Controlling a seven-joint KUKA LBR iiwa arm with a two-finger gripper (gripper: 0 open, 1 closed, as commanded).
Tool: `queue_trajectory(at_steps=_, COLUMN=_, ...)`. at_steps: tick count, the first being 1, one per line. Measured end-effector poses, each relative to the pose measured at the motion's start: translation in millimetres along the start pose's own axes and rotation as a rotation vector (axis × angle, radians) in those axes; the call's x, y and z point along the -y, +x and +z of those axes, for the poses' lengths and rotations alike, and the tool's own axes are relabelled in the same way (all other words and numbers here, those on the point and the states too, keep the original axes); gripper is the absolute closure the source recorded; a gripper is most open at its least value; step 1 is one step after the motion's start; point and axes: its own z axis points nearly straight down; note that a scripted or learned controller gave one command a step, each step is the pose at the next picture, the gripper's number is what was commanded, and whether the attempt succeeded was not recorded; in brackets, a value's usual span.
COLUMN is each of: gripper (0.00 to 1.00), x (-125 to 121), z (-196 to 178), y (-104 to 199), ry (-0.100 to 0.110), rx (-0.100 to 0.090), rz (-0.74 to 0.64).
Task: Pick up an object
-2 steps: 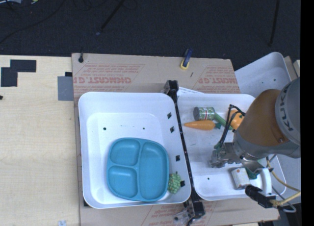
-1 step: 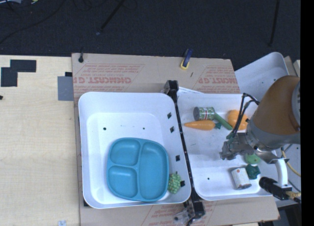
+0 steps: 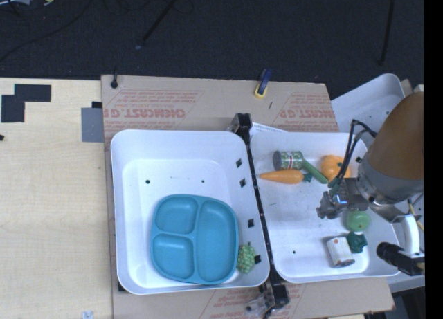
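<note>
**Arm low over right bin, toy food scattered beneath it**

Two white bins sit side by side on a cardboard sheet, centre of frame. Left bin (image 3: 131,172) holds a blue divided plate (image 3: 194,238) in its lower half; a small green bunch of grapes (image 3: 246,258) lies against the plate's lower-right rim, close to the divider between the bins.

Right bin (image 3: 291,241): a small can (image 3: 288,159) with a green label lies on its side in the upper part, an orange carrot (image 3: 284,177) just below it, pointing left. To the right of both, an orange rounded item (image 3: 331,166), with a green stalk-like piece running from it toward the carrot. Lower down, a green round fruit (image 3: 358,221) partly under the arm, a small teal piece (image 3: 356,242) just below it, and a white block (image 3: 339,251) with a reddish mark beside that, near the bin's bottom edge.

The arm (image 3: 401,151) enters from the right edge of frame, wrist over the right half of the right bin. The gripper (image 3: 331,207) sits mid-bin, left of the green fruit and below the orange item. Nothing visibly between its tips; whether it is released or clenched, cannot tell from this angle

A blue-and-yellow clip (image 3: 262,84) sits at the top edge of the cardboard
</note>
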Motion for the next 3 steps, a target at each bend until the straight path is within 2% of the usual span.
queue_trajectory(at_steps=1, gripper=1.00, x=-0.7, z=-31.7, y=-0.5, ry=0.000, rx=0.000, rz=0.000)
queue_trajectory(at_steps=2, gripper=1.00, x=-7.4, z=-29.1, y=49.4, ry=0.004, rx=-0.003, rz=-0.005)
queue_trajectory(at_steps=3, gripper=1.00, x=-26.8, z=-34.2, y=89.9, ry=0.003, rx=-0.002, rz=-0.005)
